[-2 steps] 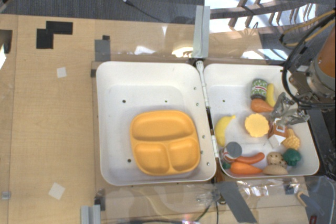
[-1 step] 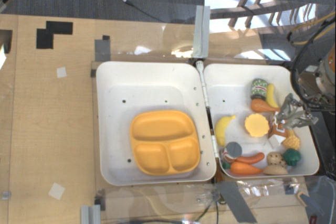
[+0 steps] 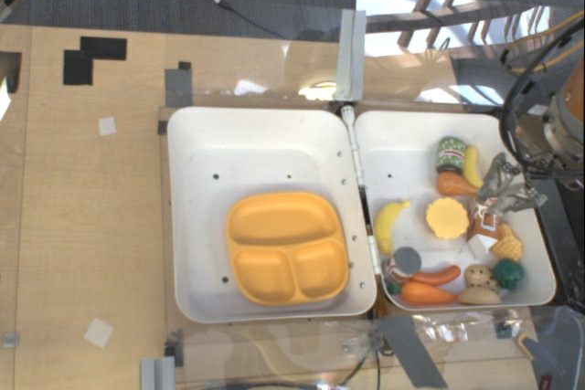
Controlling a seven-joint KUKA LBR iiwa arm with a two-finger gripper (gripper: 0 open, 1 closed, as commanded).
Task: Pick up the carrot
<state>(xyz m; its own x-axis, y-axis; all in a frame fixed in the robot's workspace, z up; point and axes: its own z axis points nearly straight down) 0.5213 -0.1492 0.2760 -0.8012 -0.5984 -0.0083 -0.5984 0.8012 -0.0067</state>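
Arm (image 3: 558, 119) reaching in from the right, wrist bent down over the right bin (image 3: 402, 142), claw (image 3: 501, 196) low among the toy food near its right side. Whether its fingers are parted or gripping anything, I cannot tell. Carrot (image 3: 428, 293) lies at the bin's front edge, apart from the claw, just under a red sausage (image 3: 435, 276).

A wooden bench (image 3: 82, 224) bears two white bins (image 3: 196, 196) side by side.

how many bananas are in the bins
2. One banana lies at the right bin's left wall; the other banana sits beside the green can. More may hide under the gripper.
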